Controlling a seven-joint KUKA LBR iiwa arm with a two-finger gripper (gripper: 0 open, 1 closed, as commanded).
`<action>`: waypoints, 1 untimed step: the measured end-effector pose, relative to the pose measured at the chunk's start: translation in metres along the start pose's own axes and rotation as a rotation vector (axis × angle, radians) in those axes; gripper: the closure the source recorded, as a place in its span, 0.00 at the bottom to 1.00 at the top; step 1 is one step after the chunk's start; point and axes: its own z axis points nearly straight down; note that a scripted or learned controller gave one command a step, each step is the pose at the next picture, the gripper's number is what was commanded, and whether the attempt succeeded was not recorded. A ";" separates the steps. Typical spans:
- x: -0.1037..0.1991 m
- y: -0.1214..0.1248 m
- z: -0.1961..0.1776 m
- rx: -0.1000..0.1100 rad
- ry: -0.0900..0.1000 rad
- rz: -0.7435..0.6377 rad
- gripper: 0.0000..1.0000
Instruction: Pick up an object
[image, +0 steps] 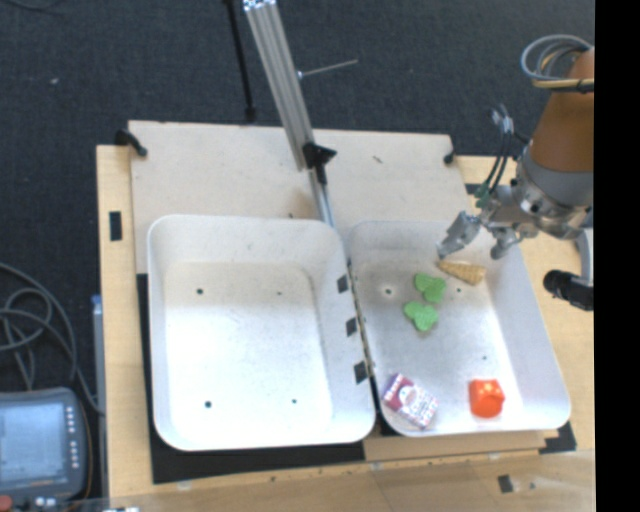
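My gripper (476, 240) hangs over the far part of the right bin (530, 330), its two fingers spread open with nothing between them. Just below it a tan cone-shaped piece (463, 270) lies on the bin floor. Two green pieces rest nearby, one (431, 288) close to the cone and the other (422, 317) a little nearer the front. An orange-red block (486, 398) sits at the front right of that bin. A red and white packet (411, 401) lies at its front left corner.
The left bin (250, 330) stands beside the right one, with a black-clipped divider edge (352, 300) between them. A slanted metal pole (290, 90) rises from behind the bins. A screen unit (35, 445) and cables lie off the bench at left.
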 end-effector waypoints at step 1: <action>0.004 -0.006 0.061 0.004 0.001 0.002 0.00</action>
